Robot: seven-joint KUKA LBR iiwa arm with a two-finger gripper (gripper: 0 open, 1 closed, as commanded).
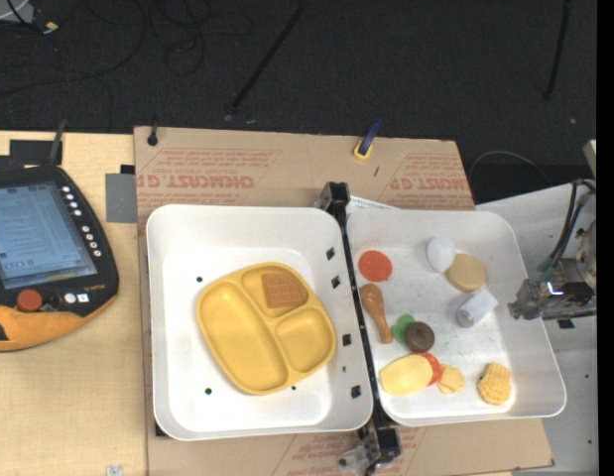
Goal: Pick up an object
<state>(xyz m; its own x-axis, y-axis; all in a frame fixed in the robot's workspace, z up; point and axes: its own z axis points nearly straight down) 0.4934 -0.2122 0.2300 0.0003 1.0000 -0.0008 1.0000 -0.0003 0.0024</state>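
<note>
Claw (547, 300): sits at the right wall of the right bin (533, 266), low over the rim, not over any toy. Open or closed: cannot tell from this angle; nothing seen held in it.

Nearest candidate, by judgement: the pale cylinder (475, 307), lying on the bin floor just left of the claw, at about the same height in the view. Lies on its side, long axis slanting from lower left to upper right, so calls for a short reach leftward and a grip across that slant.

Close beside it, up and left: a tan round piece (466, 273), nearly touching, with a white egg (440, 254) beyond. Could get nudged on a wide approach.

Farther left: a dark brown disc (419, 337), a green bit (403, 323), a brown drumstick (376, 312), a red disc (375, 264). Along the near wall: corn (494, 384) and a yellow-red piece (409, 375).

Well apart, in the left bin (178, 266): a yellow divided plate (265, 350) bearing a waffle (282, 290).
</note>
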